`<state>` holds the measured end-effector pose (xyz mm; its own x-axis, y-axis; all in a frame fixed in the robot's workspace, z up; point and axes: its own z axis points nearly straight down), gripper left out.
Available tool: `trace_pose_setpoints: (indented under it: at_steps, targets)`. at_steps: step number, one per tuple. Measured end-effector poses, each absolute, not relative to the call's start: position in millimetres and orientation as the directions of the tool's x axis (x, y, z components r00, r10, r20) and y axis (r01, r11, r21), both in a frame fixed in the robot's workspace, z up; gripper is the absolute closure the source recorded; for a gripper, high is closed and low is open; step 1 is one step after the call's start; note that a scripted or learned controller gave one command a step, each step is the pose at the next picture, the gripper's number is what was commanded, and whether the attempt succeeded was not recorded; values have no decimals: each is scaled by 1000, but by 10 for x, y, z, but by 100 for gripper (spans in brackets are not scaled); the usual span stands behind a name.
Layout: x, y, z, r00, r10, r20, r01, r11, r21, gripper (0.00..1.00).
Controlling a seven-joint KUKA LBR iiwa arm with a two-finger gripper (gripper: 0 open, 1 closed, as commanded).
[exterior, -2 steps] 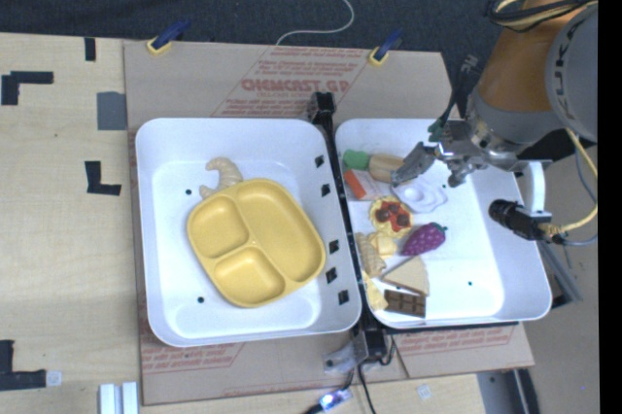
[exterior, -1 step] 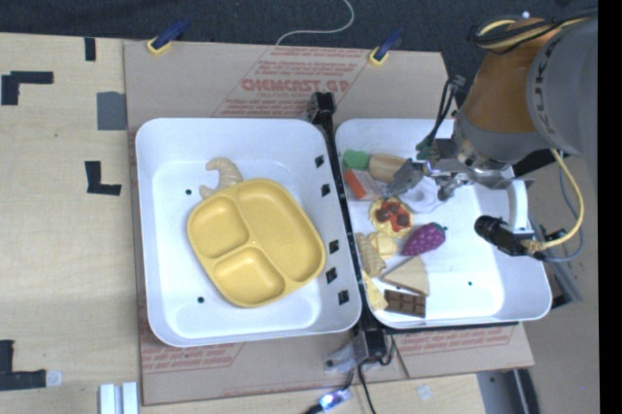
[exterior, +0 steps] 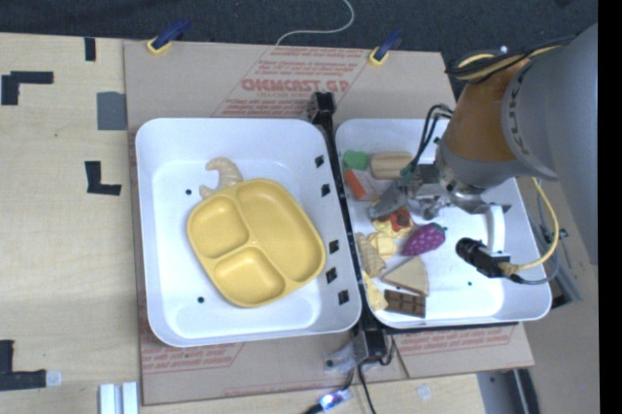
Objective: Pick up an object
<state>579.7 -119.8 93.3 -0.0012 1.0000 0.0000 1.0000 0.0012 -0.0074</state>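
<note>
Gripper (exterior: 400, 199) low over the right shallow white bin (exterior: 515, 305), at the end of the grey arm with orange band (exterior: 486, 125); open or closed impossible to tell from this slant. Directly beneath and beside it, a huddle of small toys against that bin's left wall: green block (exterior: 356, 159), tan cylinder (exterior: 391, 164), orange-red piece (exterior: 355, 185), red and yellow bit (exterior: 398, 224) just under the gripper, purple grape cluster (exterior: 425, 239), yellow waffle-like piece (exterior: 369, 253), and tan wedge with brown chocolate edge (exterior: 406, 292) nearest the front. Nothing visibly lifted or clamped. Across in the left shallow white bin (exterior: 160, 305), a yellow three-compartment plastic plate (exterior: 258, 242), with a pale beige curved toy (exterior: 225, 171) touching its far rim.
</note>
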Motion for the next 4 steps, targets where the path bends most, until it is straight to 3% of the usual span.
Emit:
trace_pose_setpoints:
  at_steps: [1, 2, 3, 4]
  targets:
    - [5805, -1201, 860, -1, 1000, -3, 1000, 1, 1, 0]
    - [5858, -1190, 1021, -4, 1000, -2, 1000, 4, 17, 100]
    - [5792, -1162, 1479, -1, 1000, 0, 1000, 1, 2, 100]
    - [5835, -1061, 2045, -3, 1000, 0, 1000, 3, 4, 100]
